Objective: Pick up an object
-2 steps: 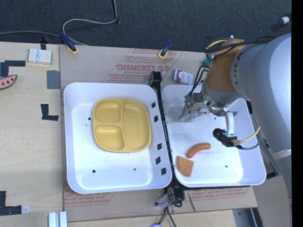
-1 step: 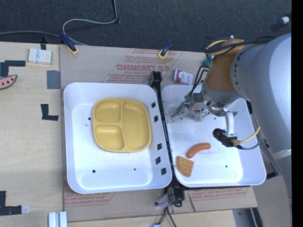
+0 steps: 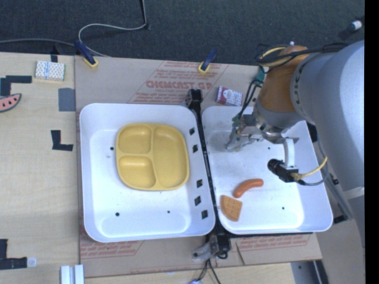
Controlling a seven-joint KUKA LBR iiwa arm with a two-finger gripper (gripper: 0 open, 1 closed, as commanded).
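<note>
Grey arm (image 3: 331,93), claw (image 3: 235,142) low over right bin (image 3: 266,218).

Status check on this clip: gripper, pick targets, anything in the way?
Gripper low in right white bin, nothing seen between its fingers. Orange toy sausage and tan waffle piece lie nearer the front, untouched. Path between looks clear.

Arm (image 3: 331,99): cut off by right edge; its bulk hides the right bin's (image 3: 266,220) far right corner. Gripper (image 3: 235,142) fingertips too small to read. Small packet (image 3: 228,96) beyond bins: label illegible. Pink object (image 3: 8,102) cut off at left edge.
</note>
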